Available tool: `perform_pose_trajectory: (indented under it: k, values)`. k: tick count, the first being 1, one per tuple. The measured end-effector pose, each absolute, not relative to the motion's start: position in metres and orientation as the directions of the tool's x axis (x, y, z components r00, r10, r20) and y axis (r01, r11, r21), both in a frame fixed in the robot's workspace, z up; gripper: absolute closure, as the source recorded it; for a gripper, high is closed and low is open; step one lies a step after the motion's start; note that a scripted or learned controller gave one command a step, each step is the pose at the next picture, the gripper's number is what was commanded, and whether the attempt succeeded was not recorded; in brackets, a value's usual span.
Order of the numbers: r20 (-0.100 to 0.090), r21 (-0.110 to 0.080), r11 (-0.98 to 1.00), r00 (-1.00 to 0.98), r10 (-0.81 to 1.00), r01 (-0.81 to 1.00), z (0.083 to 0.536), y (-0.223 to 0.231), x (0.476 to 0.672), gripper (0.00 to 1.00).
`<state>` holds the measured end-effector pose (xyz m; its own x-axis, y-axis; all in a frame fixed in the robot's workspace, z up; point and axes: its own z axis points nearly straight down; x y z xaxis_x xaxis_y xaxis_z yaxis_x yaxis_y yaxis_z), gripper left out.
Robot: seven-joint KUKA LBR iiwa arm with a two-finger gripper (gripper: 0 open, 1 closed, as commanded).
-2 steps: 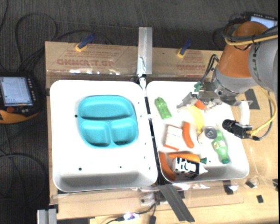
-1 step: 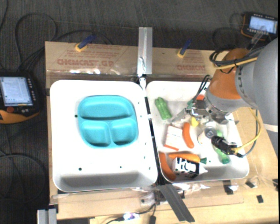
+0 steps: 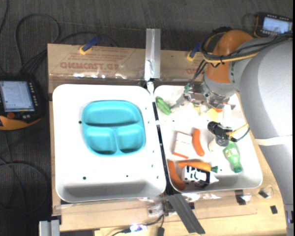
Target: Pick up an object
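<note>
The right bin (image 3: 250, 178) holds the loose objects. A green pod-shaped piece (image 3: 162, 105) lies at its far left. A red-orange sausage (image 3: 198, 141) lies mid-bin beside a white packet (image 3: 183, 144). Nearer the front are a carrot (image 3: 192, 165), an orange curved piece (image 3: 173, 175) and a black-and-white item (image 3: 196, 176). A small green bottle (image 3: 233, 158) lies at the right. My gripper (image 3: 200, 98) hangs over the far part of this bin, right of the green piece. A small yellow piece (image 3: 215, 113) shows just below it. Nothing is seen between the fingers.
The left bin (image 3: 69, 176) holds a turquoise divided plate (image 3: 114, 127). A dark ridge (image 3: 159, 136) separates the two bins. The grey arm (image 3: 275, 82) covers the right bin's far right corner. A handheld pendant (image 3: 14, 100) lies off the bench to the left.
</note>
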<state>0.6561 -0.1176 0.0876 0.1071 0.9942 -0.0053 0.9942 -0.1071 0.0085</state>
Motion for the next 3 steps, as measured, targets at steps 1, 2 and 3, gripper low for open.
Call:
perform_pose_trajectory:
  k: [1, 2, 3]
  values:
    - [-0.008, 0.011, -0.039, 0.039, 0.999, 0.999, 0.088, -0.112, 0.645, 0.0]
    - [-0.004, 0.007, -0.019, 0.019, 1.0, 1.0, 0.088, -0.152, 0.568, 0.0]
    - [-0.003, 0.008, -0.018, 0.018, 1.0, 1.0, 0.096, -0.151, 0.569, 1.0]
